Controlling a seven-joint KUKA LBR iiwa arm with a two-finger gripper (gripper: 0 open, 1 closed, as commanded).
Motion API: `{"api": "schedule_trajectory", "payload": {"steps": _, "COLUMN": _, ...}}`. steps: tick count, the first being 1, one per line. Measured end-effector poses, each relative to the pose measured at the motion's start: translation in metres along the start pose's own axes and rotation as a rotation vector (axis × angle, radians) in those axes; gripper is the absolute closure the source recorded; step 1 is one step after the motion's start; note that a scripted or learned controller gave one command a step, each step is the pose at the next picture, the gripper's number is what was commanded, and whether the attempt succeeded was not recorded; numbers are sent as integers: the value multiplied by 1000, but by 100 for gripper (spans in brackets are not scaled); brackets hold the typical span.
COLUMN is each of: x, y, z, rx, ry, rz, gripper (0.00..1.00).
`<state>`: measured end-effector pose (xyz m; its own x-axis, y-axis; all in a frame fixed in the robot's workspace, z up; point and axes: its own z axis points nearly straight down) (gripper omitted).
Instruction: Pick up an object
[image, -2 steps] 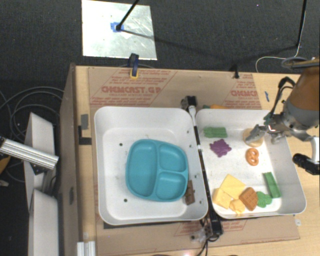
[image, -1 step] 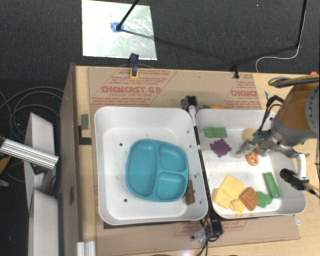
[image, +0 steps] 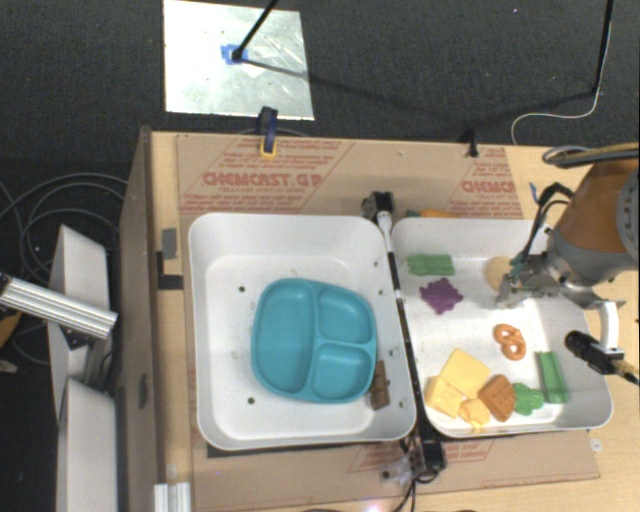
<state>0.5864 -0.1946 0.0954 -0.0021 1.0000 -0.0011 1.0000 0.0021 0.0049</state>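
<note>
Toys lie scattered over the right bin (image: 598, 415), loose and apart, which leaves room for a gripper to come down between them: a green block (image: 430, 264), a purple piece (image: 440, 296), a tan round piece (image: 497, 270), an orange pretzel (image: 510, 341), yellow cheese wedges (image: 455, 381), a brown waffle (image: 497, 397) and a green stick (image: 549, 376). The gripper (image: 512, 287) hangs just beside the tan round piece at the bin's far side, likely lining up on it; whether it is open or closed cannot be told. The left bin (image: 225, 250) holds a teal divided plate (image: 313, 340), with a small brown item (image: 380, 385) against the wall. Both bins rest on a cardboard-covered bench (image: 300, 175), above dark carpet with cables.
</note>
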Motion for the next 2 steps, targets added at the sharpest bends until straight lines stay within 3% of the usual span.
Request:
{"api": "schedule_trajectory", "payload": {"steps": 1, "x": -13, "y": -46, "z": -96, "rx": -1, "ry": -2, "rz": 3, "gripper": 100}}
{"api": "schedule_trajectory", "payload": {"steps": 2, "x": 10, "y": 3, "z": -108, "rx": -2, "ry": 0, "rz": -6, "gripper": 100}}
